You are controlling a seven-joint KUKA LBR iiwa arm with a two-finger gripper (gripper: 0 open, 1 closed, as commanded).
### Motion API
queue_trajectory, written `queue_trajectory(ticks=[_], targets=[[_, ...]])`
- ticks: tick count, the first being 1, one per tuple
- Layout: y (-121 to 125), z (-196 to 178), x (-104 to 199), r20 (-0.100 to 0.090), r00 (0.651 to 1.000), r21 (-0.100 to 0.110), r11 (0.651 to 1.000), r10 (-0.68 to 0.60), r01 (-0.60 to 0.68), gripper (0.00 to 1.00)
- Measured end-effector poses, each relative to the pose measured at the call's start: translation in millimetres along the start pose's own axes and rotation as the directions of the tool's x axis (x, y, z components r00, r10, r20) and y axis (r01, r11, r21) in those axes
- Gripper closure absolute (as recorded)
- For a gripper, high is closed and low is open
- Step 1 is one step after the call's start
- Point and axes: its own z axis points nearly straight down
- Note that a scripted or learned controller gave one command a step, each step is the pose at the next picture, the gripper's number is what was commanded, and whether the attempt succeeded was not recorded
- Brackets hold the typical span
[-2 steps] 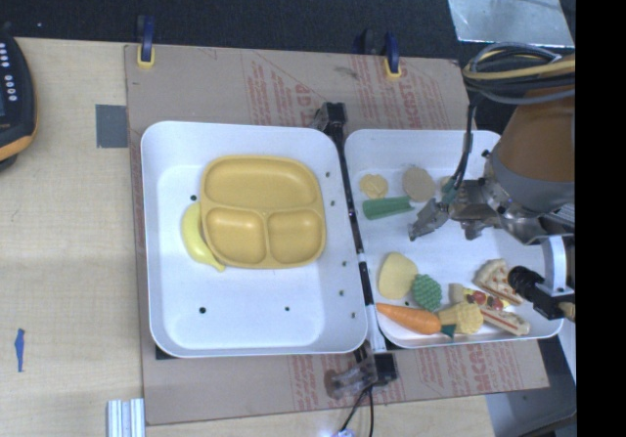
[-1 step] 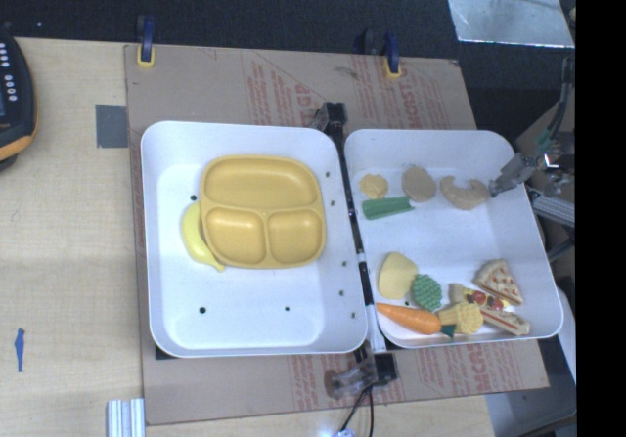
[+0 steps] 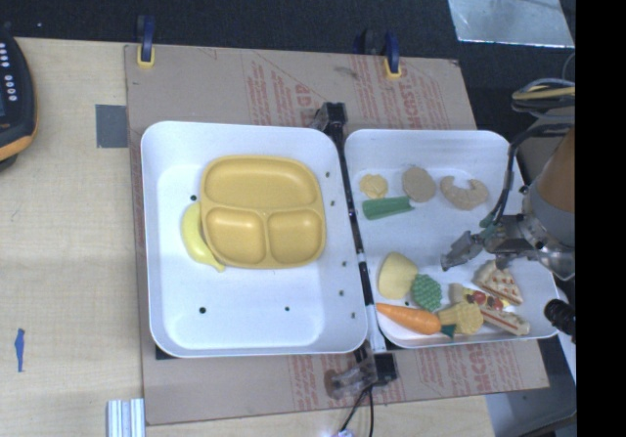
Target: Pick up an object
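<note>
Gripper (image 3: 460, 254) spread, holding nothing, hovering just right of the yellow wedge (image 3: 396, 275). Best to descend squarely, then close firmly.

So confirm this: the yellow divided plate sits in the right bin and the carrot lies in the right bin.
Wrong on the plate. The camera view shows the yellow divided plate in the left bin; the carrot does lie in the right bin.

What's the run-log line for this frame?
stage: approach | gripper: open, holds nothing, over right bin | nearest: pizza slice | left bin: yellow tray
</note>
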Motion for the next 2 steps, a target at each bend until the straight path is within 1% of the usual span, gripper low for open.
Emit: queue_trajectory(ticks=[1, 2], targets=[[130, 75, 56, 0.006, 1.0, -0.02, 1.0, -0.011, 0.011, 0.0], [176, 70, 24, 0.008, 1.0, -0.017, 1.0, -0.004, 0.004, 0.0]])
